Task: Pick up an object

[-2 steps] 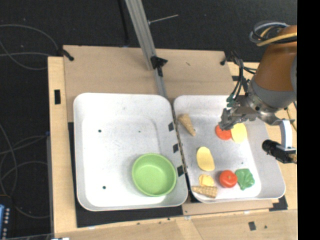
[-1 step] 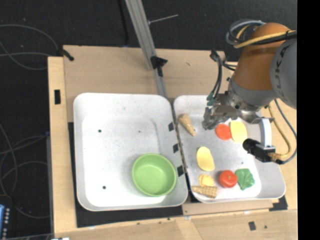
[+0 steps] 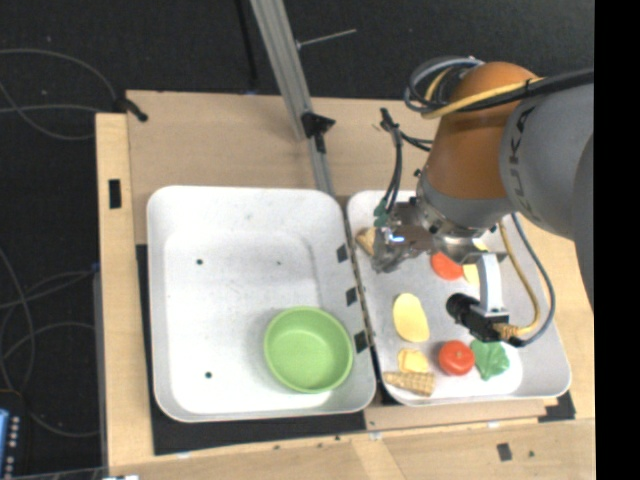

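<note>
A: Orange band and grey casing fill the upper right, and the arm (image 3: 480, 158) is leaning over the right bin (image 3: 545, 353), with the gripper (image 3: 388, 248) low at that bin's upper left, near the divide between the two bins.

B: Has it got anything?

A: I can't tell. The wrist hides most of it from this angle, and what's under the tip is a blur. There's something pale tan (image 3: 366, 239) just beside it at the bin's edge, but whether that's being gripped, I can't say.

B: So what's on offer in that bin?

A: A yellow piece (image 3: 410, 316) in the middle, a waffle-like piece (image 3: 414, 372) near the front edge, a red tomato (image 3: 456, 357) touching a green leafy piece (image 3: 492, 358), and an orange-red item (image 3: 447, 265) half tucked under the wrist. The left bin (image 3: 200, 268) holds a green bowl (image 3: 308, 349).

B: Which step would you call this?

A: Reaching down for the grasp, I'd judge; nothing looks lifted. The next move calls for a firm close on whatever sits at the tip, then a straight lift, staying off the bin wall just beside it.
</note>
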Controlling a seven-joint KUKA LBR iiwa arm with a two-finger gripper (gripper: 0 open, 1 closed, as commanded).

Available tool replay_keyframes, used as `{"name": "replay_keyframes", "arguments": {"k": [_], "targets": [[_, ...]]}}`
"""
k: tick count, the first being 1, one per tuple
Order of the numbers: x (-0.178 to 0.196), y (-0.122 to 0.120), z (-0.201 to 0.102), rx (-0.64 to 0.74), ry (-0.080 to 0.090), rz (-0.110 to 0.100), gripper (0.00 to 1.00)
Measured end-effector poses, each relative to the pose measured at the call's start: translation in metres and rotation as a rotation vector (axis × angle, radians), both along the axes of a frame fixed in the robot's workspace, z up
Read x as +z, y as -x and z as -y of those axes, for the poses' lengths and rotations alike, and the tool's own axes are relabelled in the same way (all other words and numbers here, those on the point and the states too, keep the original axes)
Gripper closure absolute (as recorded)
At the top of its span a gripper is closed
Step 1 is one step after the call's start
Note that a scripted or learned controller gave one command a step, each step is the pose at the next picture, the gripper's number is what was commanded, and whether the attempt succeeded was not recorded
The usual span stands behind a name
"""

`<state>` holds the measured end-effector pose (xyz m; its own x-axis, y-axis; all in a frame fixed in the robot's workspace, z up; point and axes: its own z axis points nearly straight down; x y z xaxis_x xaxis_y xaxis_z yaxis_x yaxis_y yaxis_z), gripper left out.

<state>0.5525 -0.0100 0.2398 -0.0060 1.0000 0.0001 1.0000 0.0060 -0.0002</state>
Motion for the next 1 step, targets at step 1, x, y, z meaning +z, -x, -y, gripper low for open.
{"name": "replay_keyframes", "arguments": {"k": [1], "targets": [[0.0102,0.0108,-0.0558,0.004,-0.002,0.002,1.0]]}}
